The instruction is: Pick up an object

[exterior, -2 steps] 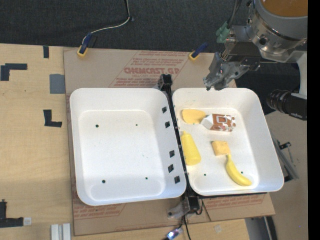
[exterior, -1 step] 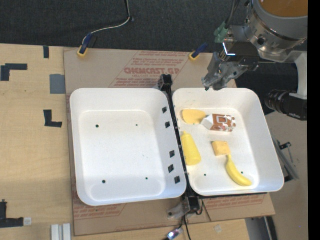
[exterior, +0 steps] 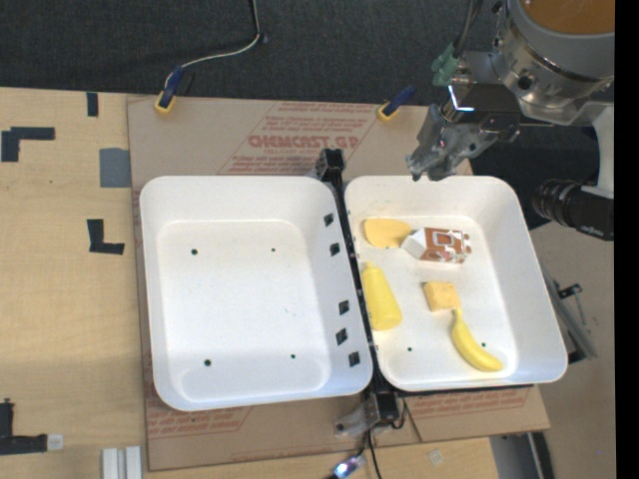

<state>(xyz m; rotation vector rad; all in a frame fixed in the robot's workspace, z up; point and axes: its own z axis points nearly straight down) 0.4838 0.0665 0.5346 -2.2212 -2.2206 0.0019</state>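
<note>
Nearest, a banana (exterior: 473,347) lies toward the right bin's (exterior: 529,267) front corner, with a yellow block (exterior: 440,295) and yellow bottle (exterior: 379,297) mid-floor. Loose and apart, each looks reachable. Beyond the far rim hangs the gripper (exterior: 435,166), carrying nothing; fingertip spacing unclear.

The arm (exterior: 559,28) is a rounded grey casing with a broad orange band across it, ending in a silvery ring. Below the ring sits a dark block with a small lit white mark, thin cables running beside it. The hand (exterior: 431,163) beneath that block is dark grey metal.
</note>
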